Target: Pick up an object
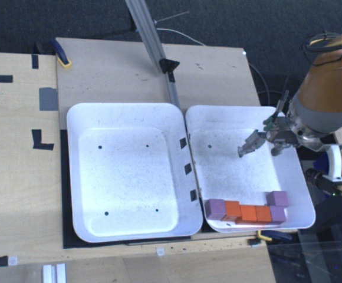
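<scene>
The grey two-finger gripper [258, 145] hovered over the middle of the right-hand shallow white plastic bin [230, 122], its fingers spread apart and holding nothing. The row of purple and orange blocks [247, 210] lay well apart from it along the bin's near wall, its long axis running left to right across the view.

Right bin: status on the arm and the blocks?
Gripper above right white bin, mid-bin, nothing held. Row of purple and orange blocks against near wall, untouched. Nothing in the way.
</scene>
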You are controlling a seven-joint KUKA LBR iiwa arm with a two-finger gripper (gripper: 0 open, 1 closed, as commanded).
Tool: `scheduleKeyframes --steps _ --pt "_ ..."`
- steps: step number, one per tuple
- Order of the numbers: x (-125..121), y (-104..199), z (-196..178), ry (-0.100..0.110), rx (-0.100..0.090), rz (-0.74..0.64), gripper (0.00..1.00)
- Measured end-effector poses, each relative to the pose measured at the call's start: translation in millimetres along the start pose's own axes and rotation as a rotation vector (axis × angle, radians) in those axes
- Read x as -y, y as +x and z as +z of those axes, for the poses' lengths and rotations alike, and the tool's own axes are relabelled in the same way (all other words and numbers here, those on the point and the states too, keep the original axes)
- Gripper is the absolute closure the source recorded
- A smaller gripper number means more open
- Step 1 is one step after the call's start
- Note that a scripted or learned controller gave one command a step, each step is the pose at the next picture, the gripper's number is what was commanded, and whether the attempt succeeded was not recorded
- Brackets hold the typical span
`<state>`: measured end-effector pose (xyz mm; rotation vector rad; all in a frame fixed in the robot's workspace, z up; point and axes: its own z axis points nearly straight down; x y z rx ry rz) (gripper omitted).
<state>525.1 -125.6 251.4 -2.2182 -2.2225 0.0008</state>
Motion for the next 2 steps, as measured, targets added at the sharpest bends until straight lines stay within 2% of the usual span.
scheduleKeyframes --steps 1,2 --pt "-14.4 32.1 80.1 0.008 -0.001 -0.001 0.00" --pt "-18.2 -21.5 163.1 0.003 0.002 0.006 0.00"
